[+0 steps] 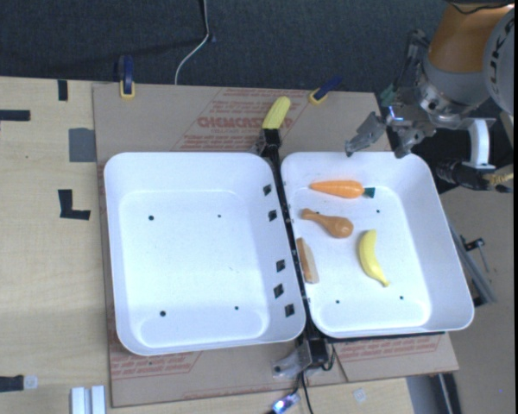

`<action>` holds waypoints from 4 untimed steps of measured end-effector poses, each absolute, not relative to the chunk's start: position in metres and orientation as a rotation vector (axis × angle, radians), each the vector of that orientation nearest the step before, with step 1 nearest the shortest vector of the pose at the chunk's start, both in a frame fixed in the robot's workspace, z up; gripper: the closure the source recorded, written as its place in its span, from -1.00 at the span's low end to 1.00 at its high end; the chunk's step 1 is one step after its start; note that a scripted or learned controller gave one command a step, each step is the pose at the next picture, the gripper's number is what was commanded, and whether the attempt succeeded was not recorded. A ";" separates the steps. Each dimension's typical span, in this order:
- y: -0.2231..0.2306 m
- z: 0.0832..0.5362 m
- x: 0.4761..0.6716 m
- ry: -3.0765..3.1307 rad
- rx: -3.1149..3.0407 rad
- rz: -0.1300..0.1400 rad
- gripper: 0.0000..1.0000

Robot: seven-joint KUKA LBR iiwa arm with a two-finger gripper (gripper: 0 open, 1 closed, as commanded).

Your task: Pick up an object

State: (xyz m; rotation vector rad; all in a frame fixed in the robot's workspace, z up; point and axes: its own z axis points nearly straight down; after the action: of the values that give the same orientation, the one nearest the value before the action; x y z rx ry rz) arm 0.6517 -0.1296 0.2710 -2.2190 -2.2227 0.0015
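The right white bin (432, 231) holds an orange carrot (337, 189) near its back, a brown drumstick-shaped piece (329, 222) below it, a yellow banana (371, 258) to the right, and a tan stick (307, 260) along its left wall. My gripper (382, 136) hangs above the bin's back rim, up and to the right of the carrot. Its two fingers are spread apart and nothing is between them.
The left white bin (190, 248) sits beside the right one, with black clips along the shared wall. A yellow clamp (276, 113) and a blue clamp (325, 89) hold the cardboard base at the back. The arm fills the upper right corner.
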 end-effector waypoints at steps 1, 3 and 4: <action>-0.114 0.145 0.668 -2.223 -2.217 0.005 -1.00; -0.094 0.094 0.658 -2.223 -2.218 0.003 1.00; -0.168 0.152 0.611 -2.217 -2.229 0.002 1.00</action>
State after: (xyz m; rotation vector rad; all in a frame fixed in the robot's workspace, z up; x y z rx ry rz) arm 0.6113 -0.1678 0.1522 -2.2290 -2.2171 0.0022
